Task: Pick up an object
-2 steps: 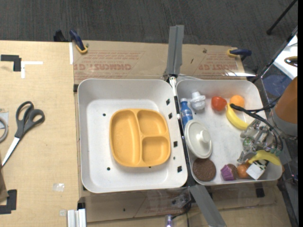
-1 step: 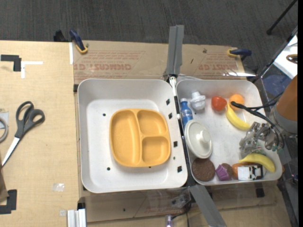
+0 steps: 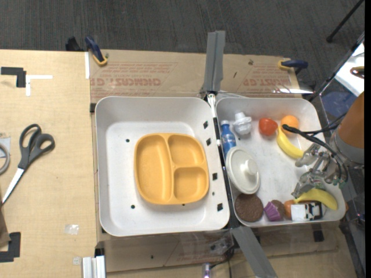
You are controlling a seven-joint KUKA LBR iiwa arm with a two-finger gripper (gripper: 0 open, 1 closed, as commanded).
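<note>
Yellow banana [image 3: 320,198] flat in right bin's near-right corner

Two bins stand side by side on the bench. The left bin [image 3: 110,172] holds a divided plate [image 3: 171,168] at its centre. The right bin [image 3: 264,101] holds a bottle [image 3: 227,138] along its left wall, a lidded bowl [image 3: 243,170] just right of it, and a round disc [image 3: 249,207] in front of the bowl. A tomato [image 3: 267,126] lies toward the back. Scissors [image 3: 26,155] lie on the bench, well left of both bins.
</note>
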